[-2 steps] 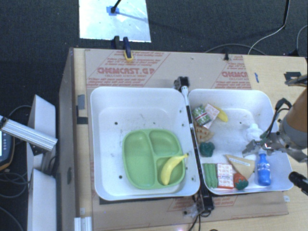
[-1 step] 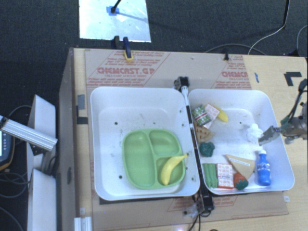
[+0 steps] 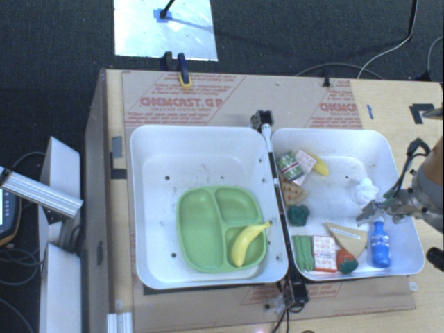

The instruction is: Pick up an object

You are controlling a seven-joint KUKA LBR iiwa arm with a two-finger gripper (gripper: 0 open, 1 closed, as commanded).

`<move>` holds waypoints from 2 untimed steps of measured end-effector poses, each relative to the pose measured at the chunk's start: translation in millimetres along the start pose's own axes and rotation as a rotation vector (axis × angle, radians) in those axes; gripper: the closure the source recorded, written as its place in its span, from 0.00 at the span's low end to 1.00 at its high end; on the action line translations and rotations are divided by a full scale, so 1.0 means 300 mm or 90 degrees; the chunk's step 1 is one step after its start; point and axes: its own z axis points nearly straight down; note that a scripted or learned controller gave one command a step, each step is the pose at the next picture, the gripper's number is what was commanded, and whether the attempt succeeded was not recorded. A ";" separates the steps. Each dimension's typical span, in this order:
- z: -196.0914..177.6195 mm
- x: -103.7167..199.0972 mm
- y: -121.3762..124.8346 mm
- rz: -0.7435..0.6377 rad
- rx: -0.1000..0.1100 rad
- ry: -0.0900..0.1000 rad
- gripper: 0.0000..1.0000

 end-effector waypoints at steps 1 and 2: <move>0.133 0.000 0.001 0.000 -0.001 0.000 0.00; -0.125 0.436 0.068 -0.002 -0.003 0.000 0.00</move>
